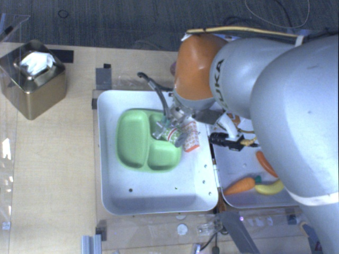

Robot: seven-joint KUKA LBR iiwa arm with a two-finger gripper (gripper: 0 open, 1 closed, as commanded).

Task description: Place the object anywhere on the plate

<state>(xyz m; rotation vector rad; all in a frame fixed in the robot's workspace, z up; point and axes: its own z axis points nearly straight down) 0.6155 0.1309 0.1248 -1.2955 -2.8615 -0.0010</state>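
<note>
My arm (265,89) reads "KUKA" on its grey shell. At frame centre, my gripper (170,127) has its 2 fingers closed around a labelled can (183,136), print unreadable, over the right edge of the green plate (135,142) in the left bin (159,194).

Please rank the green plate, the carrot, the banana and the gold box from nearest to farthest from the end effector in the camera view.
From the end effector:
1. Green plate, directly beneath, left bin.
2. Carrot, right bin.
3. Banana, just beyond the carrot.
4. Gold box, far left on the bench.
</note>
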